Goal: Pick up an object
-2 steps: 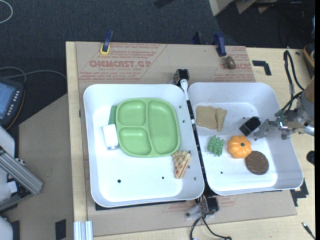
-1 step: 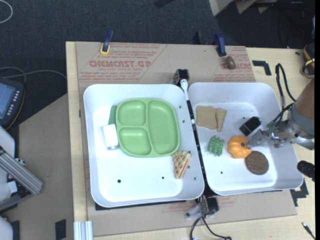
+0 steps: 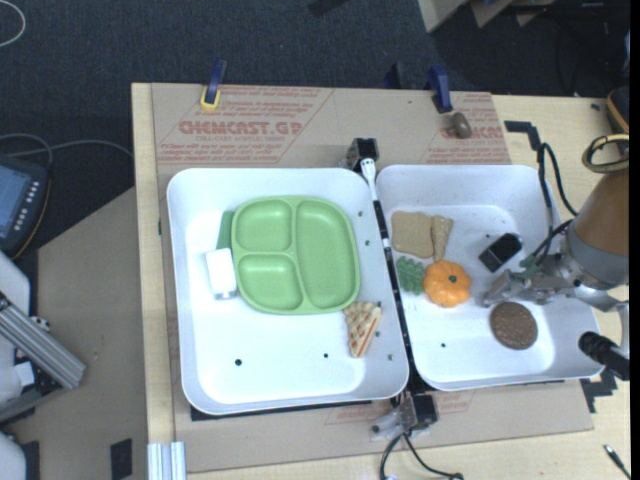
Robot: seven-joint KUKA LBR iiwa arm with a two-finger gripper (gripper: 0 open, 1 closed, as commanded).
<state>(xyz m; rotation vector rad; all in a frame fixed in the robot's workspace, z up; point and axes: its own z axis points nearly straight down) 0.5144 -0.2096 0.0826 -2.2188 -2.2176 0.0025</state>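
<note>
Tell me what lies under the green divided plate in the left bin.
A darker green flat thing peeks out at the green divided plate's left edge; the plate covers the rest of it. A white block lies against that edge.

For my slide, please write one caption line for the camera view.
Gripper in the right bin near an orange pumpkin and a brown disc; green divided plate in the left bin.

Red lettering is printed on the brown protective sheet point(image 3: 300, 118) that covers the table, behind the two white bins. At the left, "CHEMCAST G P" can be read in large capitals, with lines of smaller red print above and below it that are too small to be made out. The same red print is repeated at the right, behind the right bin, but cannot be read there.
</note>
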